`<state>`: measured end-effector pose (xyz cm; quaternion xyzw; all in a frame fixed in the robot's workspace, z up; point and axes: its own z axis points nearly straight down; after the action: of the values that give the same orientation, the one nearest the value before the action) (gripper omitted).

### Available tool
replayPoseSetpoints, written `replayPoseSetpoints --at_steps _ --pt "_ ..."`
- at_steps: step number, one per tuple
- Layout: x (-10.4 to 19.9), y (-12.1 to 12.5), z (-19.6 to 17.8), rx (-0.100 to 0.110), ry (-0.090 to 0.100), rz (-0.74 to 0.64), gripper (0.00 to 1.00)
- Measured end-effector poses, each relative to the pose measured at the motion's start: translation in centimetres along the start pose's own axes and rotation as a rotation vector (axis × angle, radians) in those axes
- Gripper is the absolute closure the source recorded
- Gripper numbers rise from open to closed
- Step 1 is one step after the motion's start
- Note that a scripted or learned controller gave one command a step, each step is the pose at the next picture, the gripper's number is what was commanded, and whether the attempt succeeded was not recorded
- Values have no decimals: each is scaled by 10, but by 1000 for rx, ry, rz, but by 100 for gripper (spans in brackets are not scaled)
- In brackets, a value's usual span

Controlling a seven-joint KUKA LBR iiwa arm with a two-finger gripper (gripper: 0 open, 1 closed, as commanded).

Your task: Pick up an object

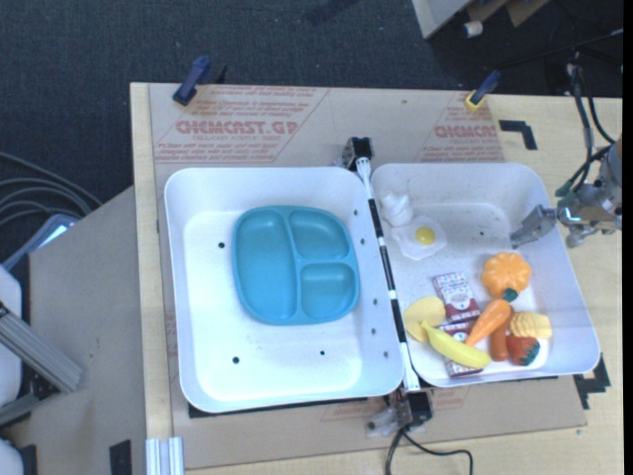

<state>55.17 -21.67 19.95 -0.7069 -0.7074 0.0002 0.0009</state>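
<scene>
The right bin (465,181) holds several toy foods. A fried egg (422,237) and a small white piece (397,207) lie near its left wall. An orange pumpkin (506,273), a carrot (489,322), a banana (455,347), a corn cob (529,324), a strawberry (522,351) and a red-and-white box (457,298) crowd its front half. My gripper (550,220) reaches in over the bin's right rim, above and right of the pumpkin, and touches none of the toys.
The left bin (198,265) holds a blue divided plate (295,263). A black clip (358,150) sits where the bins meet at the back. Cables hang at the right beside the arm (599,194). Bare bin floor lies at the back of the right bin.
</scene>
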Motion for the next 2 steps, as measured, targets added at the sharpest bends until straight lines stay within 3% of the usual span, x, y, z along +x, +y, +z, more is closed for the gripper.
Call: replayPoseSetpoints --at_steps 1,2 --pt "-4 -39 105 -2 4 -3 0" --pt "-5 -40 96 -3 0 0 100"
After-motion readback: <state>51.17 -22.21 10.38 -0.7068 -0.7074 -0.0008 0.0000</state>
